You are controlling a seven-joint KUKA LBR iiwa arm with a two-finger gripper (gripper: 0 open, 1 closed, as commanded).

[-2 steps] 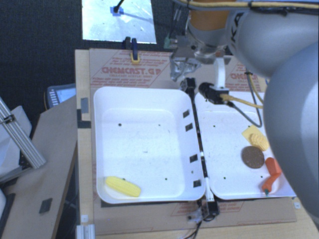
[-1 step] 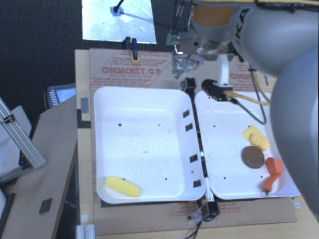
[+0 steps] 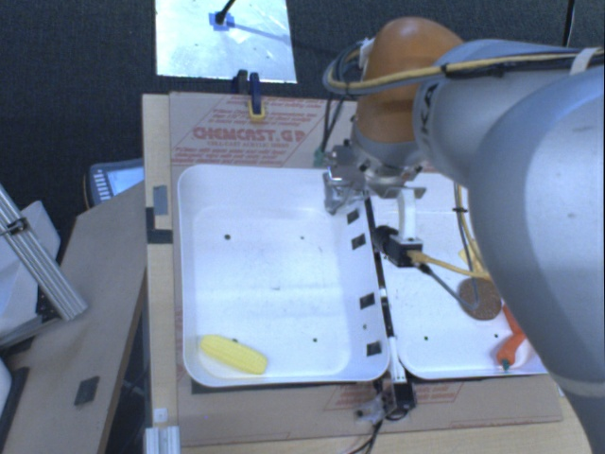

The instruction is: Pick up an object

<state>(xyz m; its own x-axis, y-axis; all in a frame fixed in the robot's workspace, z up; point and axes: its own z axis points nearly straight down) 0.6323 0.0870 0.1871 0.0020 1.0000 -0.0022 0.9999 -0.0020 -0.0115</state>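
Yellow corn cob [image 3: 233, 354], tip lower-right

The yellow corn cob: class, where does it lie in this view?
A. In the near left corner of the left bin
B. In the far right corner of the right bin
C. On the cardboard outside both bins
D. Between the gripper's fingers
A: the yellow corn cob rests on the floor of the left bin, by its near left corner, well away from the gripper.

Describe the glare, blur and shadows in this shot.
Camera view: the arm looms large and soft-focused at right; the foil-like sheet at top glares bright; the corn cob in the left bin is fairly sharp, casting only a faint shadow.
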